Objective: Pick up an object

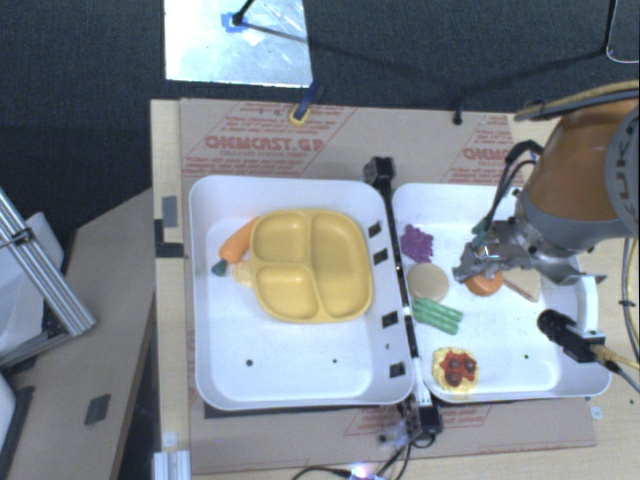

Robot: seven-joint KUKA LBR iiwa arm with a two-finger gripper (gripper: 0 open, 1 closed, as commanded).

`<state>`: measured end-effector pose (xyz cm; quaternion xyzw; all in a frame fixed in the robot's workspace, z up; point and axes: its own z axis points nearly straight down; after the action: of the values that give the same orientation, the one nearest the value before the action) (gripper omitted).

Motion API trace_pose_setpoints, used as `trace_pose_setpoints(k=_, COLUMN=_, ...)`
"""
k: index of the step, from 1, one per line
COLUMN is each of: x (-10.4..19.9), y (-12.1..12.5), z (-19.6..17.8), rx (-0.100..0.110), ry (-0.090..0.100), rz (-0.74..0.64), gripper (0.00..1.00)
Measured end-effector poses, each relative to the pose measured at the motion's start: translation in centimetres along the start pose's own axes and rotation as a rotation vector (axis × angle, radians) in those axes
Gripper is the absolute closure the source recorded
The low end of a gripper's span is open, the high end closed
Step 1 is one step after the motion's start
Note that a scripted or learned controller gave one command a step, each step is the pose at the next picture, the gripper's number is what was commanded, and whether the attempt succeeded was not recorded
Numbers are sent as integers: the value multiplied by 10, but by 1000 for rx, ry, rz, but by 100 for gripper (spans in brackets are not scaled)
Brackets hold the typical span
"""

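Note:
My gripper [478, 268] hangs low over the right bin [510, 378], right at a small orange piece [487, 285] that peeks out beneath it. A tan wedge-shaped piece [522, 286] lies just to its right. To the left of the gripper sit a purple grape bunch [417, 241], a round beige cookie [429, 282], a green bean pod [436, 315] and a small pizza with red topping [455, 367]. The arm's body hides part of the bin's right side.
The left bin [290, 383] holds a yellow divided plate [305, 265] with a carrot [236, 241] at its left edge. A black divider [395, 268] runs between the bins. A black cylinder part of the arm [565, 335] juts over the right bin's lower right.

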<state>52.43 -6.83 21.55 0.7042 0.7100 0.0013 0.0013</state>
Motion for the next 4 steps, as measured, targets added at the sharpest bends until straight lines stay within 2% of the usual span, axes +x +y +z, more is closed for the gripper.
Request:
trace_pose_setpoints(k=1, x=37, y=25, z=-14, rx=-1, ry=1, rz=-1, gripper=100)
trace_pose_setpoints(k=2, x=21, y=18, z=0, rx=4, ry=-1, rz=8, gripper=100)
trace_pose_setpoints(k=4, x=26, y=21, z=-19, rx=1, ry=0, rz=3, gripper=100)
